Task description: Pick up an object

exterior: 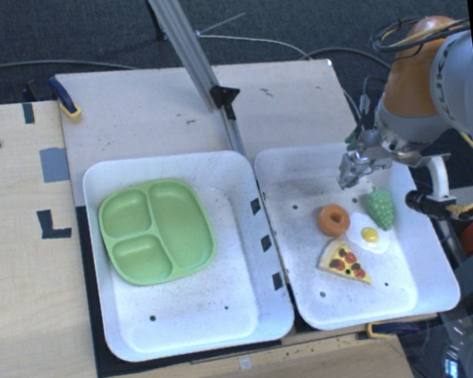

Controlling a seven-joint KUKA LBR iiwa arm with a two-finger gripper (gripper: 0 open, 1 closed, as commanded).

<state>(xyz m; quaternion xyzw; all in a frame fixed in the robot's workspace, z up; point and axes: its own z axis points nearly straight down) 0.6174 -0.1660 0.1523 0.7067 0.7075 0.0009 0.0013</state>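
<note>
In the right bin [321, 302] lie several toy foods: an orange doughnut [334, 219], a green bunch of grapes [382, 208], a fried egg [371, 236] and a pizza slice [345, 261]. My gripper [354, 168] hangs over the bin's upper right part, above and between the doughnut and the grapes, and I see nothing held in it. The arm's orange band [417, 86] sits up and to the right of it.
The left bin [193, 319] holds a green divided plate [156, 231]. A slanted metal rail [192, 47] crosses the back of the bench and ends at the gap between the bins. Cables run along the bench's far edge.
</note>
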